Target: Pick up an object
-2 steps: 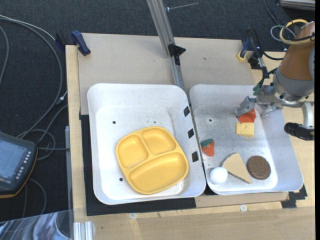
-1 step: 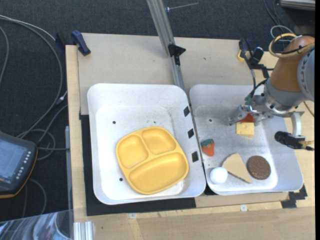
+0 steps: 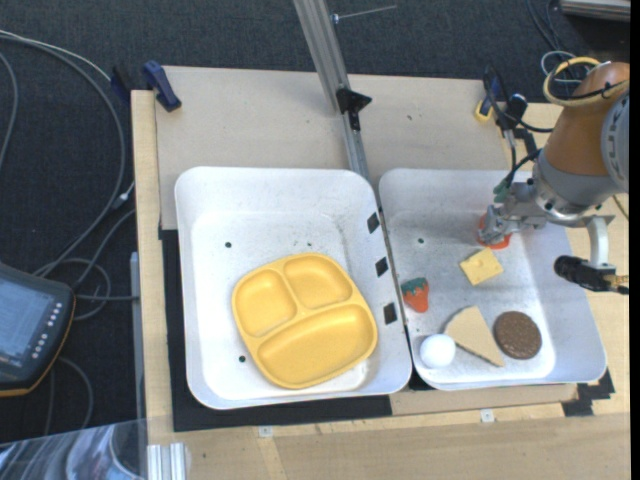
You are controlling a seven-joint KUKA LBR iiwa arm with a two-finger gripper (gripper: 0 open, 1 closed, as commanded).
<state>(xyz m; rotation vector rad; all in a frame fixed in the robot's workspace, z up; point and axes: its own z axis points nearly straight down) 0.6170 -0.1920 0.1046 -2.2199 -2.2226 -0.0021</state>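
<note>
Nearest the camera, the left bin (image 3: 200, 268) holds a yellow divided plate (image 3: 303, 318). In the right bin (image 3: 570, 368) we find a white ball (image 3: 437, 350), a tan wedge (image 3: 476, 333) and a brown disc (image 3: 517, 334) along the near wall, a small red and green item (image 3: 416, 293) by the dividing wall, and a yellow block (image 3: 482, 266) further in. Beyond it, the gripper (image 3: 497, 226) is low over a red-orange piece (image 3: 492, 235); we cannot tell how its fingers stand. We judge that piece the likely target. Being small and low, it may slip out on lifting. No legible writing is present.
</note>
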